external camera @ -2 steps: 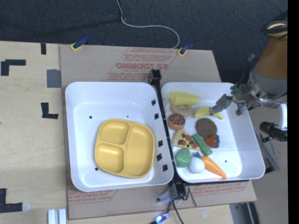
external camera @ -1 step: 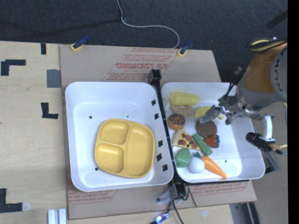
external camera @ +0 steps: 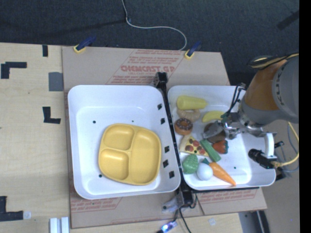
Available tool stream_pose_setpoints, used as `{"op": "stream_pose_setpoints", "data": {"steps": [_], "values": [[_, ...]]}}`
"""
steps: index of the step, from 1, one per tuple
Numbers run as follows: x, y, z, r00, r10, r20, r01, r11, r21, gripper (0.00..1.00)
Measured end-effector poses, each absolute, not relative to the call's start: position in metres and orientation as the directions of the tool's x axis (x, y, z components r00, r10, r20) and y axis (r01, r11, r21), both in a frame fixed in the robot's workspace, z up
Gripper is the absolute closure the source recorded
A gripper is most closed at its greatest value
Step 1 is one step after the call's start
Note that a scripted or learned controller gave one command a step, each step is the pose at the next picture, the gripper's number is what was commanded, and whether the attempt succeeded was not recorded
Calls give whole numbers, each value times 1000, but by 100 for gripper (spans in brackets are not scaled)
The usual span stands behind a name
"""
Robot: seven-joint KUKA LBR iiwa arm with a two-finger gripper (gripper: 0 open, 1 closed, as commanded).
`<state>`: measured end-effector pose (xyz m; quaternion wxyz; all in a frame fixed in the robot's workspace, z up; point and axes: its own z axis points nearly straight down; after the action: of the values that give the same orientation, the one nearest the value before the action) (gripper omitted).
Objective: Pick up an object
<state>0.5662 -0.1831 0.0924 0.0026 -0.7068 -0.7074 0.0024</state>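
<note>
Gripper [external camera: 217,131] low inside the right bin [external camera: 243,93], reaching in from the right edge of the view; whether it is parted or closed cannot be told, since the metal end merges with the toy food under it. No item clearly seen between its tips. It sits just over a red piece [external camera: 221,146] and the upper end of a green vegetable [external camera: 210,150], close enough that contact cannot be ruled in or out.

Nearest the bottom of the view, right bin: an orange carrot [external camera: 223,174] lying at a slant, a white egg [external camera: 204,171] touching it, a green broccoli-like piece [external camera: 190,163] just beside the egg. Next up: a pizza slice [external camera: 189,145] lying flat beside the green vegetable. Then a brown doughnut [external camera: 183,125], a banana [external camera: 212,116] near the gripper's upper side, and at the far end a yellow corn-like piece [external camera: 191,102].

Left bin [external camera: 80,101]: one yellow divided tray [external camera: 130,153], three compartments, set slightly askew, well apart from the toy food.

Both bins rest on a cardboard sheet [external camera: 141,67] with red print. Beyond it, a white cable [external camera: 146,25] runs across dark cloth.

Arm [external camera: 269,93] grey, orange band above the wrist, over the right bin's right side.
</note>
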Motion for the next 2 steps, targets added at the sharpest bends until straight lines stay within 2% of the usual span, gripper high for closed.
{"op": "stream_pose_setpoints", "data": {"steps": [1, 2], "values": [[566, -182, 85, -2, 1000, -1, 1000, 2, -1, 0], [567, -182, 95, -2, 1000, -1, 1000, 2, -1, 100]]}}
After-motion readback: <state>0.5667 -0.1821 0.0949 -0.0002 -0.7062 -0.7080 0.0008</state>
